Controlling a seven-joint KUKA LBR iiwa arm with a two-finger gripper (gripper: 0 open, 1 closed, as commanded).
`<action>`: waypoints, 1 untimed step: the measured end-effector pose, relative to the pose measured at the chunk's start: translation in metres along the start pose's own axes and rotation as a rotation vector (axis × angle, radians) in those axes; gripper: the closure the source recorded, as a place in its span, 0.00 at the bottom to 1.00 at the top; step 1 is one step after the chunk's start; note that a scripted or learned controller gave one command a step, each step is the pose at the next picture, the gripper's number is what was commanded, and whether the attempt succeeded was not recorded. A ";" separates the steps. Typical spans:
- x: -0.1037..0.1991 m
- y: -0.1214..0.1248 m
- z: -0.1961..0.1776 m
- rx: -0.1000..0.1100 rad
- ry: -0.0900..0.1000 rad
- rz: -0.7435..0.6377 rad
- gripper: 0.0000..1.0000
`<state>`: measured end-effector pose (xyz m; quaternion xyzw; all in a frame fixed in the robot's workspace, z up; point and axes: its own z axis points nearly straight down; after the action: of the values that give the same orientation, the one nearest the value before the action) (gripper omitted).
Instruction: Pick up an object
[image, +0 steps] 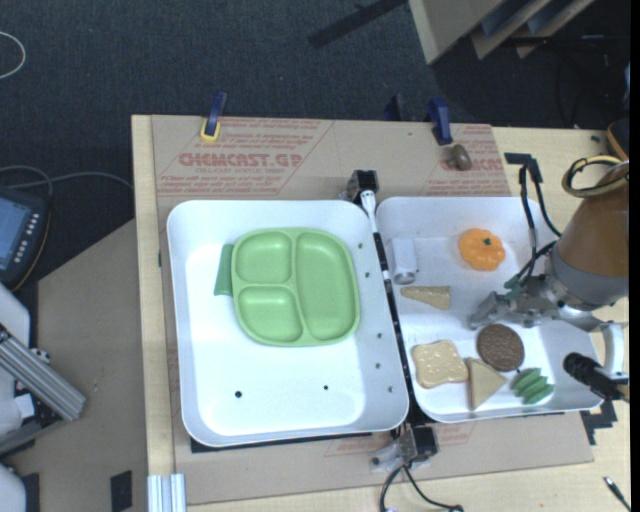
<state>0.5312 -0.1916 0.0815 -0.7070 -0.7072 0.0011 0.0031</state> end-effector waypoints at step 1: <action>-0.001 0.001 -0.014 -0.006 -0.003 0.001 1.00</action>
<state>0.5324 -0.1928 0.0951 -0.7075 -0.7067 -0.0001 -0.0003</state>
